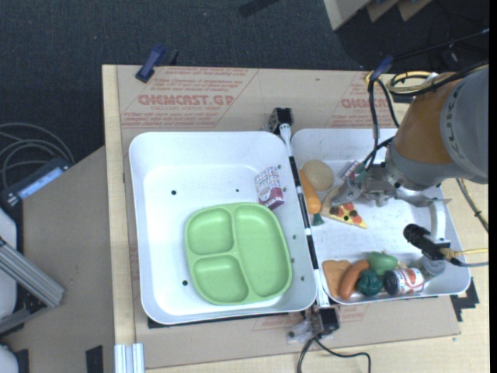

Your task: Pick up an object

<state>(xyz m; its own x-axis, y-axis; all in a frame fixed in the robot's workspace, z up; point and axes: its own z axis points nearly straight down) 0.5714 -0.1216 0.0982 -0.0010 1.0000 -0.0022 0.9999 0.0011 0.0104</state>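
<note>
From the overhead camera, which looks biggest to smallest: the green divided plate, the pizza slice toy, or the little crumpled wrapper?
1. Green divided plate, by far the largest.
2 and 3. Pizza slice toy and crumpled wrapper look about alike; too close to rank.

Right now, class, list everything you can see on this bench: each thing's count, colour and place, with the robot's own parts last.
Bins: two, white, side by side on the bench.
Divided plate: one, green, left bin.
Small packet: one, red and white, left bin, above the plate.
Toy pizza slice: one, yellow, right bin.
Toy hot dog: one, orange, right bin's near edge.
Arm: one, grey with orange band, from the right.
Claw: one, over the pizza slice.
</note>
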